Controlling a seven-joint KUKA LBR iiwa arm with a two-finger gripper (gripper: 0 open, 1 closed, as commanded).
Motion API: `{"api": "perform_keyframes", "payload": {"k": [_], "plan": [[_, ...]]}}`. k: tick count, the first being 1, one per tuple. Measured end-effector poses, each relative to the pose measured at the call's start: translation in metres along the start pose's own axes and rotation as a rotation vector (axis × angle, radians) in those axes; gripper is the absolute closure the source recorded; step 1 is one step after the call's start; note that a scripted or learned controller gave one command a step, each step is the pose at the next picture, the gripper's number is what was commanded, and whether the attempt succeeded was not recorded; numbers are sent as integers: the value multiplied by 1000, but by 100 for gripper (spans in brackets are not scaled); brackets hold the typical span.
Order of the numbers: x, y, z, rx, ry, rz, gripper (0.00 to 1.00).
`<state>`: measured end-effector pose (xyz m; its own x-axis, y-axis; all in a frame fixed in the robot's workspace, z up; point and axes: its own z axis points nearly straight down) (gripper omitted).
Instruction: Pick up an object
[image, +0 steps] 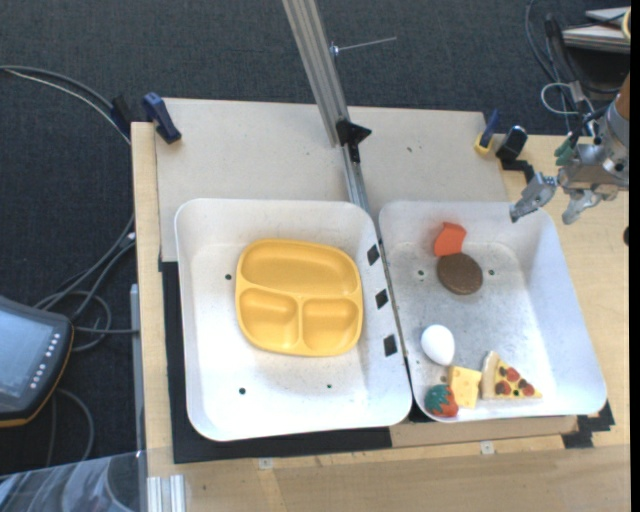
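The claw (553, 207) hangs at the upper right corner of the right bin (570, 300), fingers spread apart and gripping nothing. The nearest candidate, an orange block (450, 239), lies to the claw's left and slightly toward the camera, touching a brown round disc (461, 274). The white egg (437, 344) and pizza slice (508, 380) lie well apart, at the bin's near end.

Yellow divided tray (298, 297) in the left white bin (200, 400), blue clamp (161, 116) at the table's (250, 150) far left corner, metal pole (320, 70) rising between bins, dark handheld screen (25, 355) at left.
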<state>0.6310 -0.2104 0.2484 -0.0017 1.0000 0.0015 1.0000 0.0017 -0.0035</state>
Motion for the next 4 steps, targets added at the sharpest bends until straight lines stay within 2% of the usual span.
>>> {"api": "perform_keyframes", "payload": {"k": [1,2,3,4], "plan": [[0,0,0,0,-1,0,0],[3,-10,49,3,0,2,0],[7,-8,92,3,0,0,0],[5,-17,150,5,1,2,0]]}}
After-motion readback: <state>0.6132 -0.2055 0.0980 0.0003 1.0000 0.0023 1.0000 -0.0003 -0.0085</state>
